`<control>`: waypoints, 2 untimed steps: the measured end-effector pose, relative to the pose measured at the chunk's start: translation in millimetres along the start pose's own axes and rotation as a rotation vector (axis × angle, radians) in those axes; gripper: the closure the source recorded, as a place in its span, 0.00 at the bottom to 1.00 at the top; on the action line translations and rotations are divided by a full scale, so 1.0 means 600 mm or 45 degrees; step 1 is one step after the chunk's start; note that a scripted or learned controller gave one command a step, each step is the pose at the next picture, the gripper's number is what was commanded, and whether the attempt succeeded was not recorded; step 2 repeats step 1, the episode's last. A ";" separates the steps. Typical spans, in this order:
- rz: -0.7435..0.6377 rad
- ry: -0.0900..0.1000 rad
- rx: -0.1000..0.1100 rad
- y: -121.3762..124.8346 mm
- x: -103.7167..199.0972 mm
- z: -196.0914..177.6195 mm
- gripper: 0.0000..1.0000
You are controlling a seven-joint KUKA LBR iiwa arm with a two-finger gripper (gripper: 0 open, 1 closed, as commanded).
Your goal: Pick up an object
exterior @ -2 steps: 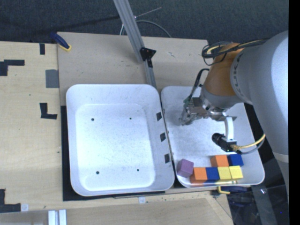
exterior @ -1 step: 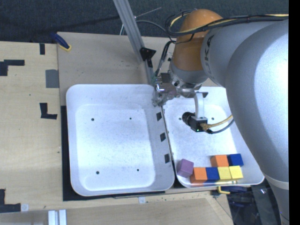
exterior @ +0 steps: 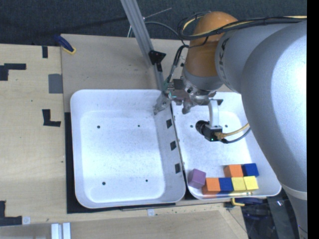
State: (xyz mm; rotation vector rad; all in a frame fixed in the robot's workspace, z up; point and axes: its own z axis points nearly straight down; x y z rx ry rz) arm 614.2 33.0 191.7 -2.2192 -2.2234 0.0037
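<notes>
The hand [exterior: 172, 103] hangs over the wall between the two white bins, near their far end. I cannot tell how it is set. The blocks [exterior: 230, 179] lie well apart from it, in the near corner of the right bin [exterior: 259, 148]. A purple block [exterior: 197, 177] lies beside them.

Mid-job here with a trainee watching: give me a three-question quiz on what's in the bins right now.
1. True or false: all the blocks lie in the right bin.
2. Which block sits farthest left? A) purple block B) blue C) yellow
3. Fill in: the tool hangs over the bins' far ends, near the ___ between them.

Key: 1 true; 2 A; 3 divider.
</notes>
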 end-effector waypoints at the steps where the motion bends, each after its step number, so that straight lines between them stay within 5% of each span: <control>1: -0.002 0.002 0.001 -0.023 0.058 0.000 0.00; 2: -0.002 0.002 0.001 -0.023 0.058 0.000 0.00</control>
